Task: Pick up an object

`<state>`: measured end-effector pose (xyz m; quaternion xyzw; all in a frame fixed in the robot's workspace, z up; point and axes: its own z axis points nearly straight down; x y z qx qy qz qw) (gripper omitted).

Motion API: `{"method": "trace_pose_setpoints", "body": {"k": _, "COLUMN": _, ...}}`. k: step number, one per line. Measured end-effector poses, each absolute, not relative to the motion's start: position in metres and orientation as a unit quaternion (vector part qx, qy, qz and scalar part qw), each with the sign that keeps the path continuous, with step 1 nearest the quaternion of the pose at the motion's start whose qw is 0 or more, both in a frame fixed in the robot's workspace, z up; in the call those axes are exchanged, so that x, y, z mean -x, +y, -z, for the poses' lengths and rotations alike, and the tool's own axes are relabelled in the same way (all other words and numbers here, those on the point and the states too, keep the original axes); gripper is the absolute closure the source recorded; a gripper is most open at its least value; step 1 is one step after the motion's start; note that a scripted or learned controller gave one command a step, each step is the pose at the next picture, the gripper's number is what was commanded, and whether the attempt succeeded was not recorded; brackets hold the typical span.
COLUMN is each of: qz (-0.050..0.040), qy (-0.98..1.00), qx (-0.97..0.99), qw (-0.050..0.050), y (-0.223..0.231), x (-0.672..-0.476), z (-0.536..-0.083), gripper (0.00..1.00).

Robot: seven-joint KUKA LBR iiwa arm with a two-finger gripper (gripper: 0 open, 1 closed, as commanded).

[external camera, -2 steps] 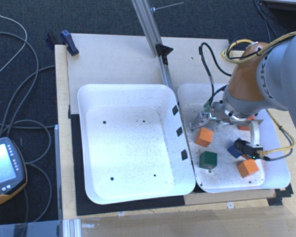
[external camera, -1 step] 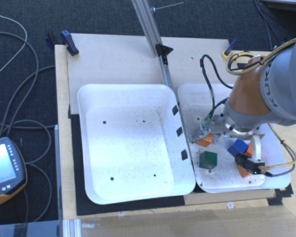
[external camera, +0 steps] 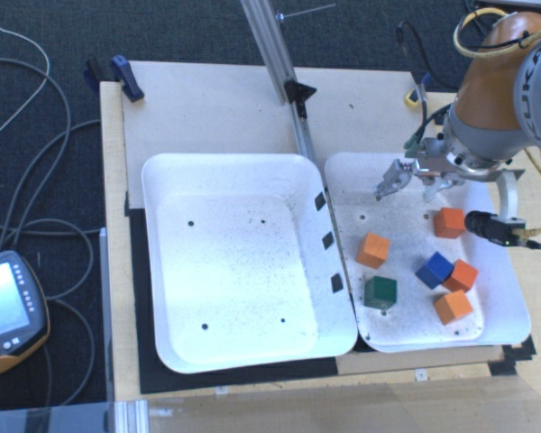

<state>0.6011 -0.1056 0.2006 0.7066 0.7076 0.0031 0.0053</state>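
Hand hovering over the right shallow white bin, fingers apart, gripping nothing. Nearest orange wooden cube sitting below it, apart. Counting 4 orange cubes, 1 blue cube, 1 green cube.

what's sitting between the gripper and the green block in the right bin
In the camera view, an orange block lies roughly between the gripper and the green block; the rest is bare bin floor.
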Motion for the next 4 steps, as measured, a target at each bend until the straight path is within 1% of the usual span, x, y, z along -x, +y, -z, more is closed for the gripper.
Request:
{"method": "trace_pose_setpoints", "body": {"k": 1, "qz": 0.0029, "qy": 0.707, "qx": -0.707, "qw": -0.006, "y": -0.084, "x": -0.552, "z": -0.095, "gripper": 0.0}}
{"method": "trace_pose_setpoints", "body": {"k": 2, "qz": 0.0005, "qy": 0.706, "qx": -0.709, "qw": 0.002, "y": -0.154, "x": -0.575, "z": -0.1, "gripper": 0.0}}
{"method": "trace_pose_setpoints", "body": {"k": 3, "qz": 0.0004, "qy": 0.708, "qx": -0.707, "qw": -0.002, "y": -0.134, "x": -0.564, "z": -0.1, "gripper": 0.0}}
{"method": "trace_pose_setpoints", "body": {"k": 4, "qz": -0.0003, "qy": 0.707, "qx": -0.707, "qw": -0.001, "y": -0.135, "x": -0.565, "z": -0.11, "gripper": 1.0}}
